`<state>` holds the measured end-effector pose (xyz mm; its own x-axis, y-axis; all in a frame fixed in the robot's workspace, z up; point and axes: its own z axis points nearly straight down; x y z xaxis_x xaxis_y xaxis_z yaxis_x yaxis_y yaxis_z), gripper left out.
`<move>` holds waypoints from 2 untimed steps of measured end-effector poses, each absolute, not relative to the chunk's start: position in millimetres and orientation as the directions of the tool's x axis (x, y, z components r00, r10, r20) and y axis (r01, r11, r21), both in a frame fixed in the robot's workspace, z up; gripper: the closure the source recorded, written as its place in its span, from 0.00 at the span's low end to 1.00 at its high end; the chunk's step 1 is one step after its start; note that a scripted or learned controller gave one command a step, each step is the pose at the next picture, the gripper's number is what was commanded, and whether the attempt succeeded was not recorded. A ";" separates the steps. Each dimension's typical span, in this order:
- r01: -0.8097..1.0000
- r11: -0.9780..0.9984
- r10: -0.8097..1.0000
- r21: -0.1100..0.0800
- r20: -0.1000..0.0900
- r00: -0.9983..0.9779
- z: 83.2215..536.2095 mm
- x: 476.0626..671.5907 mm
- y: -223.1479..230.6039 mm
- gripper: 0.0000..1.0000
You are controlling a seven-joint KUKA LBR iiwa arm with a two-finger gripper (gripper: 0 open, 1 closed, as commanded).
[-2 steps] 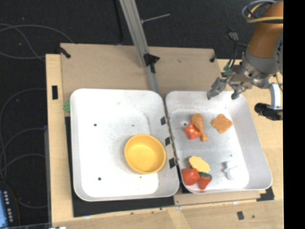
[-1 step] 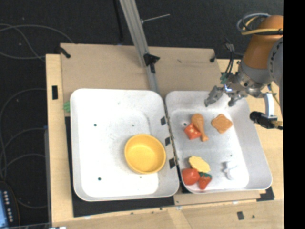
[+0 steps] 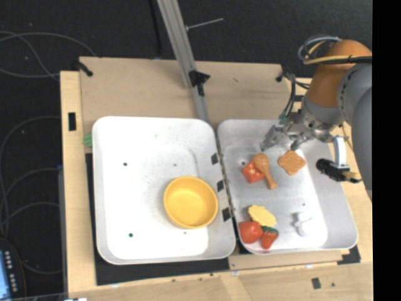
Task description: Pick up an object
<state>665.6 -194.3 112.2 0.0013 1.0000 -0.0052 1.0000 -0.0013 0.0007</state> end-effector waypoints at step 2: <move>1.000 0.001 1.000 0.009 -0.001 -0.001 187.6 668.5 -202.0 1.00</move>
<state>668.5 -202.0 187.6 -0.0009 1.0000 -0.0007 1.0000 0.0009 0.0089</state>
